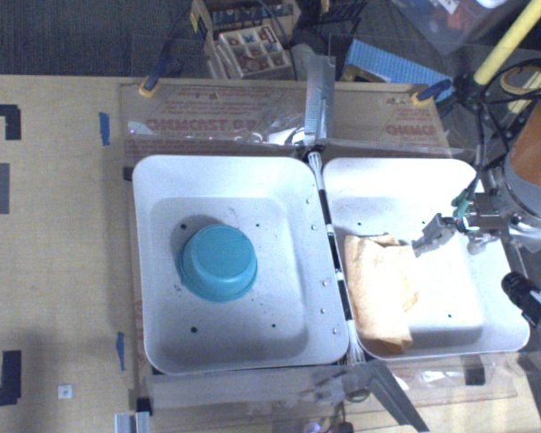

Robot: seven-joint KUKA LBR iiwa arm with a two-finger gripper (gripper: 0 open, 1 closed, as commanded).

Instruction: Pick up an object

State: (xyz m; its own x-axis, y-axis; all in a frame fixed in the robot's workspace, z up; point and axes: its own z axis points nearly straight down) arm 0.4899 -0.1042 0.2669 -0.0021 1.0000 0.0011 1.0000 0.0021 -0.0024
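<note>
A tan cloth point(379, 289) lies crumpled along the left side of the right bin point(451, 318), reaching from its middle down to its front wall. My gripper point(426, 239) reaches in from the right and hangs low over the right bin, its tip just beside the cloth's upper right corner. Whether it touches the cloth cannot be told. A round blue bowl point(218, 262) rests upside down in the middle of the left bin point(162, 188), far from the gripper.
The two white bins share a raised divider point(329, 242) between them. Cables and the arm's wrist point(514, 197) crowd the right bin's far right side. Cardboard and clutter sit behind the bins.
</note>
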